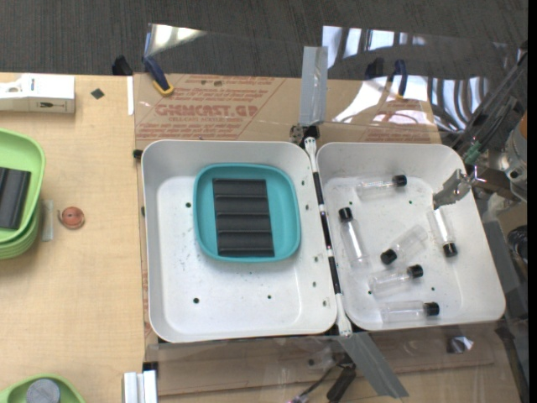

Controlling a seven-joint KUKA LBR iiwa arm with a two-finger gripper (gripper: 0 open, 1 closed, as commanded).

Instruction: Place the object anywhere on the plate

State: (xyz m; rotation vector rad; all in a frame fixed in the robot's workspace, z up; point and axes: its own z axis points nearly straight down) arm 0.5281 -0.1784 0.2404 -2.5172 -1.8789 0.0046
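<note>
The gripper [450, 191] stands at the right side of the right bin [470, 305], low over its floor, and whether it is open or closed cannot be told from this slant; nothing is seen held in it. The task's things are clear vials with black caps, scattered on that bin's floor. Just below the gripper lies one vial [444, 230], long axis near upright in the view, cap toward the near rim. To the gripper's left a second vial [380, 185] lies almost crosswise, cap pointing toward the gripper. Farther left a third vial [351, 233] runs down the view with its cap at the far end, close to the divide between the bins. Below and left of the gripper a tilted vial [403, 248] and others lie clustered — they are close together, some possibly touching. The plate [247, 212], teal with a dark ribbed block [244, 217] on it, sits well to the gripper's left in the left bin [168, 309], with bare white floor on all sides — widest toward the near rim
</note>
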